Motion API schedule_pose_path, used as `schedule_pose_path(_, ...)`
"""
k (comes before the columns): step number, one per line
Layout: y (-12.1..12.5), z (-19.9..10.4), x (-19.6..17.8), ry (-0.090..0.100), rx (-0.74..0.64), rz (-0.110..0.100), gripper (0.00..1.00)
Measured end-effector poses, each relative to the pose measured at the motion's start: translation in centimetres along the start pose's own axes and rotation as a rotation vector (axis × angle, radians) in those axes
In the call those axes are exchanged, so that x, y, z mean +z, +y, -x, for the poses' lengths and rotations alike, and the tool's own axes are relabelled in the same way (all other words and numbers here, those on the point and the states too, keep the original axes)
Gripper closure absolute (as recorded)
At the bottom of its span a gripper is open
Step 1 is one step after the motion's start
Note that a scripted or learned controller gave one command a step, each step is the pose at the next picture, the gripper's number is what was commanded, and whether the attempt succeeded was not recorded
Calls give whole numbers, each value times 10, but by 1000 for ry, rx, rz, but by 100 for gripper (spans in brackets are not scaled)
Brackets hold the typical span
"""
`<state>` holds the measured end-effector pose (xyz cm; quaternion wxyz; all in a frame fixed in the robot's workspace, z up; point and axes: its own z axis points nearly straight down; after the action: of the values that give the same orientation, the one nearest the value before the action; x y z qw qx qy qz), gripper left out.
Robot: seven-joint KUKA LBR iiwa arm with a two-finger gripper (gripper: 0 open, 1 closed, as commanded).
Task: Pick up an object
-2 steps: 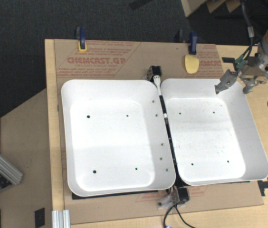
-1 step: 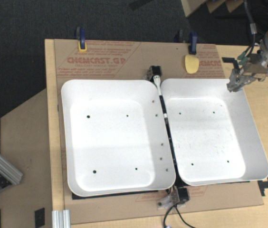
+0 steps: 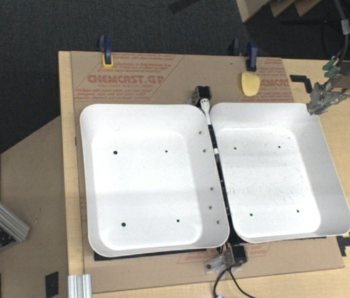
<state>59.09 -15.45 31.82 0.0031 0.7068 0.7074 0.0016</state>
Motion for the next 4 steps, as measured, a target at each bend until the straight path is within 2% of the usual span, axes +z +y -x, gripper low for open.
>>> schedule_pose_path(1,-20,14,-229,-5,1,16,100)
schedule_pose_path(2,-13,-20,-102,6,-2,-18,100)
schedule_pose_path(3,17,-64,23,5,-4,-17,100)
schedule_pose_path(4,18,-89,-115,1,-3,11,100)
